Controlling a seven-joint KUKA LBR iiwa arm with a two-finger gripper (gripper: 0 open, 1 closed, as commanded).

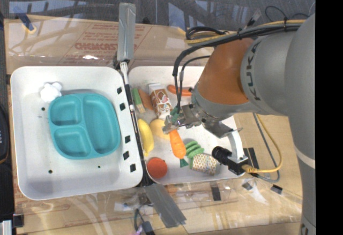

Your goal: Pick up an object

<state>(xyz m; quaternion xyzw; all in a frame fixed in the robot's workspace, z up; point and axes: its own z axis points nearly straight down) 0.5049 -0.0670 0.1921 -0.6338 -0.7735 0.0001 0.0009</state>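
1. Two shallow white bins sit side by side on a tan surface [278, 196], their inner rims meeting along a line near the middle of the scene.
2. The left bin [27, 137] holds a teal divided plate [84, 124] at its centre, with bare white floor on every side of it, widest along the near edge. A small white fluffy object [51, 91] lies at the plate's far left corner.
3. The right bin [140, 76] is crowded. Along its left wall lie a yellow banana [145, 136] and, just beside it, a pale lemon [157, 128]. A red-orange ball [157, 167] sits in the near left corner.
4. A small printed carton [159, 99] lies toward the far side of this bin, with little open floor around it.
5. An orange carrot [177, 144] lies just below the gripper, next to a green toy [191, 151] and a speckled round object [204, 163].
6. The grey arm with its orange band [228, 76] reaches in from the right and bends down over the right bin, covering much of the bin's right half.
7. The gripper [176, 120] hangs low beside the lemon and above the carrot's top end. I cannot tell how its fingers stand, and nothing is plainly held.
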